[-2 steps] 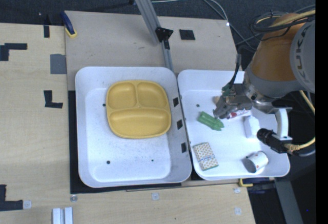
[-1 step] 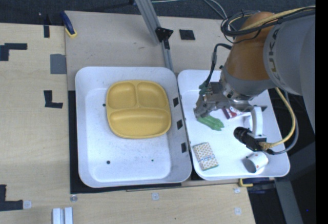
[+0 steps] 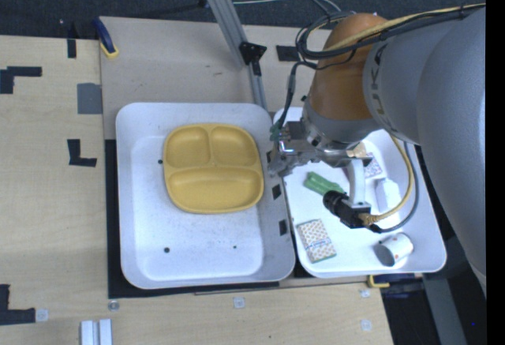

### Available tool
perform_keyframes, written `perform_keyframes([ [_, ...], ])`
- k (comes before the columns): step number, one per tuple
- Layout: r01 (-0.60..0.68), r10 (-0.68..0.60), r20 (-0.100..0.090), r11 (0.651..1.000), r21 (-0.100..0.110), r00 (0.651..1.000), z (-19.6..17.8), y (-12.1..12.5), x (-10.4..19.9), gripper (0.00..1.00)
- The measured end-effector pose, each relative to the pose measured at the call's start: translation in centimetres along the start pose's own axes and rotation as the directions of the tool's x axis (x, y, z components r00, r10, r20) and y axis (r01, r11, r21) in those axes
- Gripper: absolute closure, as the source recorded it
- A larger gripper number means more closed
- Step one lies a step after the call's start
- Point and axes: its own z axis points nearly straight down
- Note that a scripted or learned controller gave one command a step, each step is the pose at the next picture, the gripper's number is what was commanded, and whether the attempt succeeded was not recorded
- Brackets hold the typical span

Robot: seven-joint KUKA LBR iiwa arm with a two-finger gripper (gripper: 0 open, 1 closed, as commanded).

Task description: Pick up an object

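A green marker-like object lies in the right bin, near its left wall; the gripper hangs just beside it over the seam between the bins, and whether it is released or clenched cannot be told; a patterned packet and a toppled white cup lie nearer the front; a yellow divided plate rests in the left bin.

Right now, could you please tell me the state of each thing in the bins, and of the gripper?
yellow divided plate, flat and right side up in the left bin.
green object, lying flat in the right bin.
patterned packet, flat in the right bin.
white cup, tipped on its side in the right bin.
gripper, low over the wall between the bins; opening hidden.
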Motion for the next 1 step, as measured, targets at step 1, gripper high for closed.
perform_keyframes([
  [1,0.001,-0.001,-0.001,1.000,0.001,1.000,0.01,-0.20,5.94,1.00],
])
